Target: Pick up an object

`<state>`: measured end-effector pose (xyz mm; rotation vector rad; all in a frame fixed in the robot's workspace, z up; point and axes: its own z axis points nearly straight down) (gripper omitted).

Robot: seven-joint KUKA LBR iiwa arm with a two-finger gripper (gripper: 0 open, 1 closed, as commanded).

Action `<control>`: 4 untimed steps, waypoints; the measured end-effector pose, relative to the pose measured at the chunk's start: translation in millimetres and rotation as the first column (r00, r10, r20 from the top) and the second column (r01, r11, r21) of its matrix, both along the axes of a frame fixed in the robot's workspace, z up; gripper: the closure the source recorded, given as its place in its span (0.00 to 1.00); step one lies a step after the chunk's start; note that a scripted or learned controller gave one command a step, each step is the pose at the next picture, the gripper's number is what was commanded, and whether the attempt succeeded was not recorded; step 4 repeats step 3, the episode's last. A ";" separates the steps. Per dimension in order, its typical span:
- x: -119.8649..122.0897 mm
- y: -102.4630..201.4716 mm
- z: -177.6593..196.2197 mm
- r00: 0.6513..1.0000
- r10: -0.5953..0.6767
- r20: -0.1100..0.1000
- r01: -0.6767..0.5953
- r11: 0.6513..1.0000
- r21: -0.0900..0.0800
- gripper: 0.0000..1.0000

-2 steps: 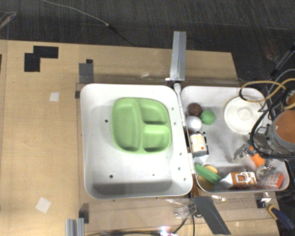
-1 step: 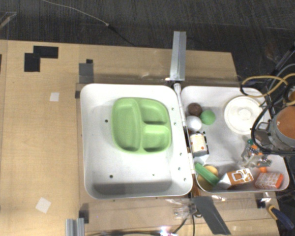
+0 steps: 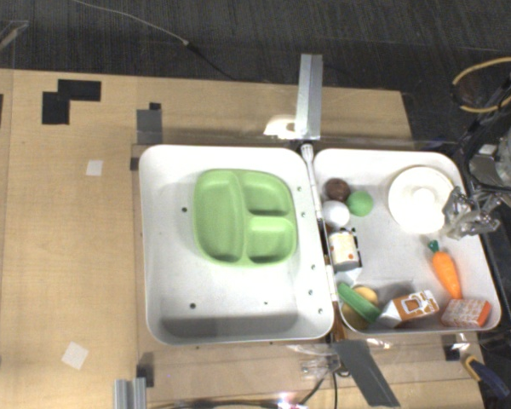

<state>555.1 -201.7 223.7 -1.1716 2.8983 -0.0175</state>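
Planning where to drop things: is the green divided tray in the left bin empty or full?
Empty. The green tray lies flat in the left bin, its compartments showing bare green.

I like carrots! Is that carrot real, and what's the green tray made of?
The carrot looks like toy plastic: smooth, evenly orange, slightly glossy, though the view leaves it open. The green tray seems moulded matte plastic, with rounded compartments and one flat colour.

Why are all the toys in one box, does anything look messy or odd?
Nothing looks spilled or broken. The small items crowd the right bin, several leaning against its near wall, such as the orange carton. The green divided plate lies alone in the left bin, slightly askew.
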 end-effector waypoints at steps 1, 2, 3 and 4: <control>-2.2 0.2 -4.7 1.000 -0.002 -0.009 0.002 1.000 0.004 0.00; -21.6 -3.8 -119.8 1.000 -0.016 -0.006 0.016 1.000 0.003 0.00; -39.8 -3.7 -132.0 0.996 -0.087 0.000 0.087 0.996 0.004 0.00; -39.8 -3.7 -132.0 0.996 -0.087 0.000 0.087 0.996 0.004 0.00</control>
